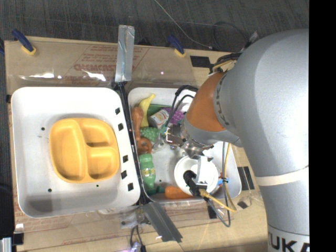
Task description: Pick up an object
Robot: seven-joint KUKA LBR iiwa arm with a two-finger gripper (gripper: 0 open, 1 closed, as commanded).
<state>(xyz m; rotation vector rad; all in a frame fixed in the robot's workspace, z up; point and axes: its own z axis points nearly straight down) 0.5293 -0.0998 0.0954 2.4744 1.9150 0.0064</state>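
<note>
Camera view: looking down on both bins, arm coming in from the right.
Pile of objects: all of it sits in the right bin [157,93], mostly along its left side.
Closest to the gripper: a green bumpy item [150,134] and a small printed packet [159,118], both just left of it.
Purple grapes [177,117]: right beside the packet, half tucked under the arm.
Banana [147,103]: at the far end of the bin, with an orange carrot-ish thing [137,121] just beside it.
Green bottle [146,169]: lying along the left wall, nearer the front.
Orange piece [176,193]: down at the front edge.
Gripper [181,143]: low over the middle of the right bin, honestly can't tell whether it's apart or together, and I don't see anything held.
Arm: grey body with the orange band [202,109], covering the bin's right half.
Left bin [31,156]: holds a yellow divided tray [84,148], sitting flat.
</note>
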